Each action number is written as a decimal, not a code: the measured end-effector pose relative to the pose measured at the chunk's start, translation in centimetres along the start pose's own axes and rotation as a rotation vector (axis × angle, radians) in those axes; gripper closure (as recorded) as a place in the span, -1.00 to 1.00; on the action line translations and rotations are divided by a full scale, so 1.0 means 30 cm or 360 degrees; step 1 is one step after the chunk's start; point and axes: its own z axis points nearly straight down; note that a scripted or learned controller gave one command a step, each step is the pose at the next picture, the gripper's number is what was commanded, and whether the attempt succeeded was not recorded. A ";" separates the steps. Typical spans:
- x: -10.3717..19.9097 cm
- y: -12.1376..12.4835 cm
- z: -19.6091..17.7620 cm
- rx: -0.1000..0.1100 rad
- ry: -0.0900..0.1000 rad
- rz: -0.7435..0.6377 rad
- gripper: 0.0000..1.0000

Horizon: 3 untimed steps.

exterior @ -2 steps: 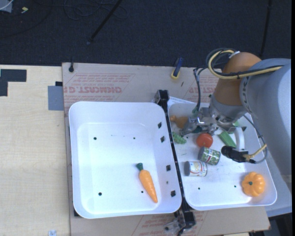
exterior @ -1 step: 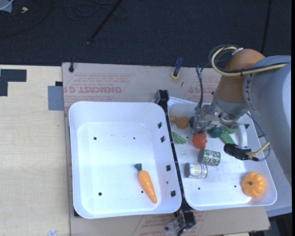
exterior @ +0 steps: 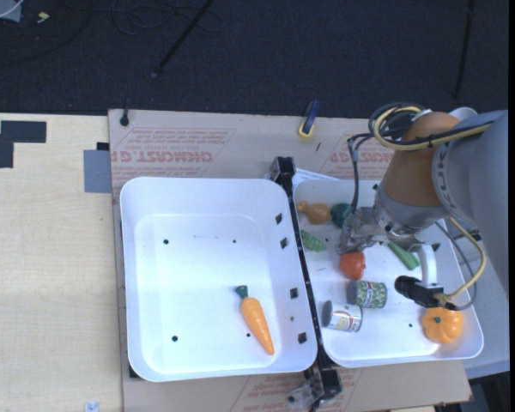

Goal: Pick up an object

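Observation:
My gripper point(exterior: 353, 244) hangs low over the right bin point(exterior: 463, 350), near its middle. A red tomato point(exterior: 353, 266) lies directly at the gripper's tip, touching or just below it; whether it is gripped cannot be told. In front of the tomato a green can point(exterior: 367, 295) lies on its side, and a silver can point(exterior: 343, 318) lies nearer the front wall. An orange pumpkin point(exterior: 443, 325) sits in the front right corner. In the left bin point(exterior: 154, 230) lies an orange carrot point(exterior: 257, 323).
A brown-orange toy point(exterior: 314, 213) and a green vegetable point(exterior: 312, 241) lie at the right bin's left side. Another green piece point(exterior: 403, 255) lies right of the gripper. The black divider point(exterior: 297, 264) runs between the bins. The arm covers the right bin's back right.

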 end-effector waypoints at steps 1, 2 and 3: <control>0.008 -0.086 -0.236 -0.0011 -0.0001 0.0004 1.00; 0.247 0.038 -0.341 -0.0012 0.0001 -0.0012 1.00; 0.234 -0.007 -0.334 -0.0001 -0.0001 0.0002 1.00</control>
